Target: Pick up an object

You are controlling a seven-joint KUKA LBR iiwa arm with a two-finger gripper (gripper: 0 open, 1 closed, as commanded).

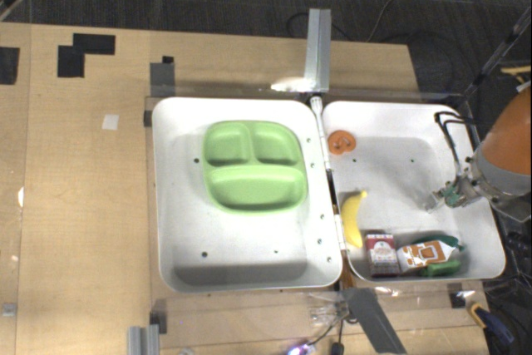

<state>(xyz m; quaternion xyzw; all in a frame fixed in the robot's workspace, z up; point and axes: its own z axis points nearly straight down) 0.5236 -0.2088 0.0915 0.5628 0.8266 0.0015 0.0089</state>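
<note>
Yellow banana (353,218), curved, lying in right-hand shallow white bin (391,147), against its left wall, about midway down. Just below, near front wall: small dark red-and-white carton (381,253), flat on floor; beside it to right, orange-and-white packet (425,253) with green rounded item (446,264) at its far end, the two touching or overlapping, hard to separate. Round orange disc (341,142) near back-left corner, apart from banana. Two-finger gripper (441,198) low over right part of same bin, well apart from all items, nothing seen between fingers; open or closed cannot be told at this size. Grey arm with orange band (509,137) entering from right edge. Left-hand shallow white bin (174,204) holding light green plastic divided tray (253,165), three compartments, sitting toward back centre.
</note>
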